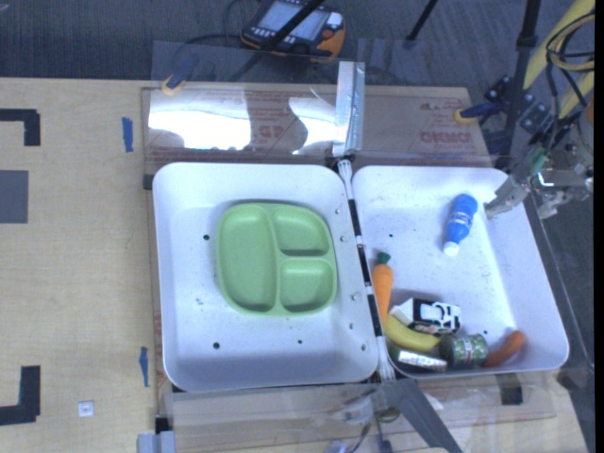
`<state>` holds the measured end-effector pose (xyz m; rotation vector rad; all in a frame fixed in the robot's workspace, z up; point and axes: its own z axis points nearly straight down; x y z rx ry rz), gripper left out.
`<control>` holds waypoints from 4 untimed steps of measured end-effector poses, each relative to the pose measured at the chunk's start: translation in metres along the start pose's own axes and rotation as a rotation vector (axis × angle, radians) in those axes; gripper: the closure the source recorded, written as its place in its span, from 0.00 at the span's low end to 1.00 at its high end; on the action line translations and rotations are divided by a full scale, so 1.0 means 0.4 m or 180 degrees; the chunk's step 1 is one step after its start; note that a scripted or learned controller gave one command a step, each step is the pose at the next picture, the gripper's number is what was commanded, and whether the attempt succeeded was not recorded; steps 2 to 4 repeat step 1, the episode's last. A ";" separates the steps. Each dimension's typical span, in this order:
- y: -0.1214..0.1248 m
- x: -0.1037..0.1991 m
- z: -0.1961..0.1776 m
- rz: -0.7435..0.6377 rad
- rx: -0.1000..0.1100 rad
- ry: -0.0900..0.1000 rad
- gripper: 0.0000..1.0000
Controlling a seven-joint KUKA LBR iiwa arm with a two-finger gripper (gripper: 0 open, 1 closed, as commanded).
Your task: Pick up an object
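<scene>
The task names no particular object, so any of the things in the right bin [528, 253] may be taken. A blue bottle [460, 221] with a white cap lies alone on the bin floor, in the far half, tilted with its cap toward the near side. The rest is crowded into the near corner by the divider: a carrot [381, 287] lying along the wall, a banana [408, 334] just beside it, a black-and-white item [434, 315] touching the banana, a dark green can [464, 349], and an orange-red piece [508, 346] at the near right.

The tool [505, 196] is seen at the right bin's far right rim, close to the bottle but apart from it, and nothing is seen in its grasp. Whether it is released or clenched cannot be told, since it is small and blurred against the cables behind it.

The step in hand is judged to be the approach: no object has been lifted yet. The bottle is judged the easiest target, being nearest and free of neighbours. For the next move, the tool must be brought over the bottle's body, turned across its long axis, and lowered to the bin floor before closing.

In the left bin [179, 253] a green divided plate [276, 258] is carried. Both bins are borne by the worktop [75, 253].
</scene>
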<state>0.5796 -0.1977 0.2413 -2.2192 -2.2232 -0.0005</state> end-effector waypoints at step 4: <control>0.099 -0.017 0.126 -0.0173 -0.0008 -0.0006 0.00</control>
